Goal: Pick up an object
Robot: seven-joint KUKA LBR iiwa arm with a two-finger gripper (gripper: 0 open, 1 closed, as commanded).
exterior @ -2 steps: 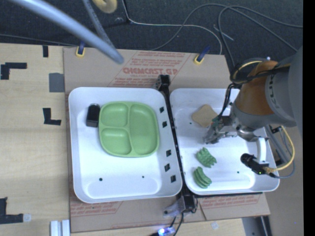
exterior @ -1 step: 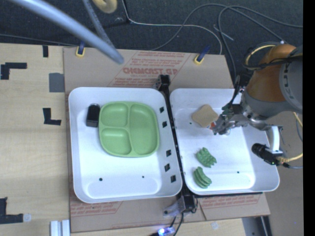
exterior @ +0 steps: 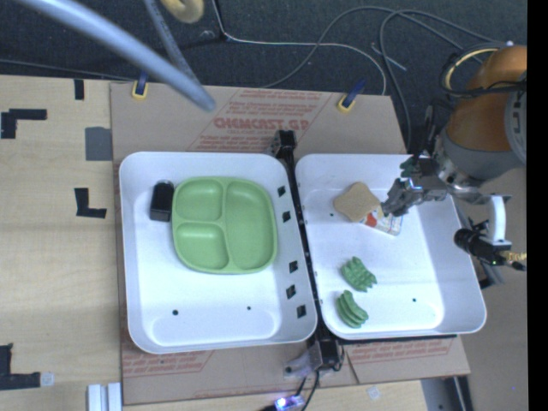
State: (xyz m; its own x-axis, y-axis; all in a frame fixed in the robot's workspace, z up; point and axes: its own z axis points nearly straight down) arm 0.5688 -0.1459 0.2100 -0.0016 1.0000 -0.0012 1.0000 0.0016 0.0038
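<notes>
1. The arm (exterior: 484,118) is reaching in from the right, its grey body and orange band sitting over the right bin's (exterior: 428,315) upper right corner.
2. The gripper (exterior: 396,208) is hanging low over the upper part of the right bin, its tip pointing down and to the left.
3. The finger state cannot be told: the tip is showing as a small dark and metallic cluster, and no gap is readable.
4. A tan flat object (exterior: 355,201) is lying just left of the gripper tip, touching or nearly touching it; contact cannot be confirmed.
5. A small white item with a red mark (exterior: 381,222) is lying directly under the gripper tip, beside the tan object's lower right edge. Nothing is visibly sitting between the fingers.
6. Two green ridged objects are lying lower in the same bin: one (exterior: 359,274) near the middle, the other (exterior: 350,308) just below it, toward the front wall. Both are lying well apart from the gripper.
7. The left bin (exterior: 205,328) is holding a green divided plate (exterior: 225,225), with a small black block (exterior: 162,200) touching its left edge.
</notes>
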